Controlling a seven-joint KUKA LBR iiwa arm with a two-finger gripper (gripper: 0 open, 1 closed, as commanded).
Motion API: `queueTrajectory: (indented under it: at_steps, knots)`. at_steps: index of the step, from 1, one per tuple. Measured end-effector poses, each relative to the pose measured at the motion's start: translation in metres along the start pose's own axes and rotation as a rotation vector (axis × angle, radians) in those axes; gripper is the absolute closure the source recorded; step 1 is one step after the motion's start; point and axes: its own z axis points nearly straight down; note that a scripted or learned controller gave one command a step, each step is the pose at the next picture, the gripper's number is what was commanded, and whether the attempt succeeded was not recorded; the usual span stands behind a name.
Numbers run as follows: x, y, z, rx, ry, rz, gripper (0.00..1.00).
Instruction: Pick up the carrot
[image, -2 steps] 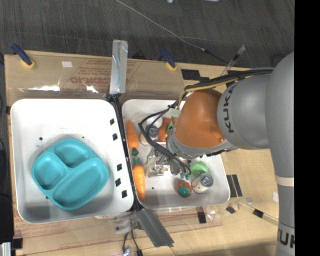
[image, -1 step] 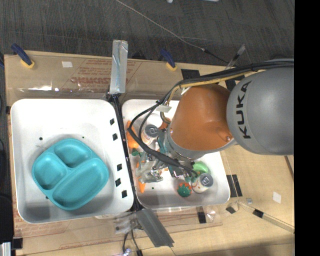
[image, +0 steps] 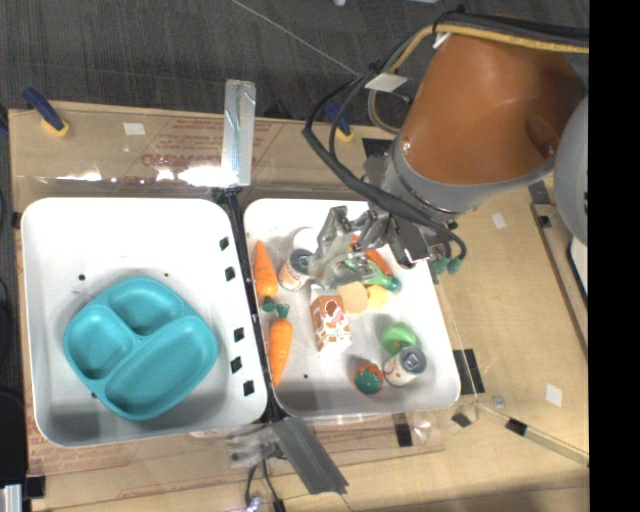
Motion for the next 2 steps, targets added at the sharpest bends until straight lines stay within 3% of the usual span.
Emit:
queueTrajectory:
  at_steps: [1, 2]
  knots:
    - [0.002, -0.005, 0.075, -0.007, 0.011, -0.422, 1.00]
    - [-0.003, 0.012, 0.080, -0.008, 0.011, -0.562, 1.00]
